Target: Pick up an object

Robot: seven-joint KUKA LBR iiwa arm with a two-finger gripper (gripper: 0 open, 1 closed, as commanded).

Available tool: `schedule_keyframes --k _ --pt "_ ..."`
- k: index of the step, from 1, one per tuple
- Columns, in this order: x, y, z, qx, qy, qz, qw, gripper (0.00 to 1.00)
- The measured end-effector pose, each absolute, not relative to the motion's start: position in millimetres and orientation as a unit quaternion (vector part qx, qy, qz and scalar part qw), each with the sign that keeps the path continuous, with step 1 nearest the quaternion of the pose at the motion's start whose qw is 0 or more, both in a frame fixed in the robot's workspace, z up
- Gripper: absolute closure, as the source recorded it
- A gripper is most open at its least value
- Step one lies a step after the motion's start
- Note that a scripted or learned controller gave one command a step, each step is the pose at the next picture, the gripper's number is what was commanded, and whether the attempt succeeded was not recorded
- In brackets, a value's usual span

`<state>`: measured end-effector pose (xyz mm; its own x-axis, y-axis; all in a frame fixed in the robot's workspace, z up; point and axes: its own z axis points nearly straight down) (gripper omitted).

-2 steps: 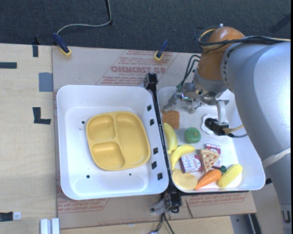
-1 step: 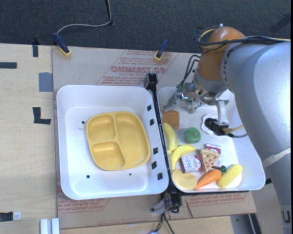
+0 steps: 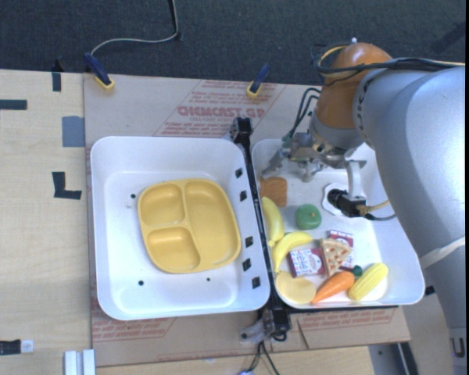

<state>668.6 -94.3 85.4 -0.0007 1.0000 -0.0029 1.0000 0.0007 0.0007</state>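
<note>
My gripper (image 3: 295, 161) hangs over the far end of the right bin (image 3: 395, 248), just up and right of a brown round piece (image 3: 273, 188). Toy food crowds this bin: a green round item (image 3: 308, 216), two bananas (image 3: 272, 222) (image 3: 291, 244), a pizza slice (image 3: 337, 251), a small red and white packet (image 3: 305, 262), a carrot (image 3: 332, 285), a corn cob (image 3: 367, 280) and a pale yellow piece (image 3: 294, 290). I see nothing held in the gripper.
The left bin (image 3: 109, 233) holds a yellow divided plate (image 3: 188, 225). A black clip-lined wall (image 3: 248, 201) separates the two bins. The grey arm (image 3: 414, 147) covers the right side of the bench. Cardboard (image 3: 180, 108) lies under both bins.
</note>
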Motion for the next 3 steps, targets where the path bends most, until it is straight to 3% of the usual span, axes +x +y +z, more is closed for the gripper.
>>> schedule_keyframes --k 3 --pt "668.6 -94.7 85.4 0.707 0.707 -0.0007 0.001 0.00"
